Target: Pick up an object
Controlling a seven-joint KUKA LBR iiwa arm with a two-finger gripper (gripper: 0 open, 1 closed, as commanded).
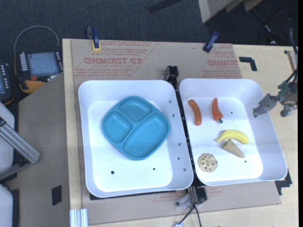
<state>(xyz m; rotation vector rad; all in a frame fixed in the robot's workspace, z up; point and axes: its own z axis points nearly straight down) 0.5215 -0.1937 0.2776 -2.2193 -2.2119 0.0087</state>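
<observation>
The right bin (265, 160) holds an orange sausage (195, 112), a red-orange carrot (216, 109), a yellow banana (233, 136), a tan cone-shaped piece (233, 148) touching the banana, and a round cookie (207, 162). My gripper (274, 110) hangs over the right bin's far right rim. It is open, with its fingers spread and nothing between them. It is well to the right of the carrot and above the banana in the view.
The left bin (90, 141) holds a blue divided plate (136, 126). Clamps (96, 39) pin the cardboard sheet at the bench's back edge. A pendant with a screen (41, 64) lies off the bench to the left.
</observation>
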